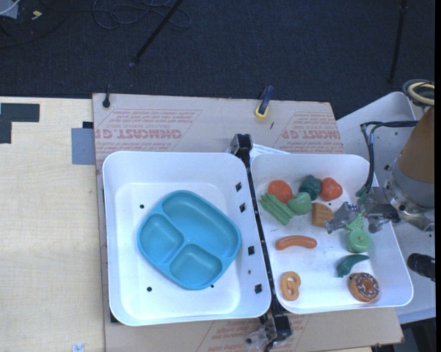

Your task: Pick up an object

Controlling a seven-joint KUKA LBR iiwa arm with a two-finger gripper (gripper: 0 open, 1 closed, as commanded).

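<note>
Right white plastic bin (pixel 396 288): grey two-finger gripper (pixel 357 222) low over its right side, fingers spread apart, holding nothing; round light-green toy piece (pixel 358 239) directly beneath, teal curved toy (pixel 350 263) just beside. Left white bin (pixel 125 189): blue divided plate (pixel 188 238).

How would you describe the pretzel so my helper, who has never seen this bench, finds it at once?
Start at the right bin, the one crowded with toy food. Go to its near edge, on the side by the divider between the bins. The pretzel lies there below the orange sausage: tan and looped with holes, unlike the round sprinkled doughnut further right.
</note>
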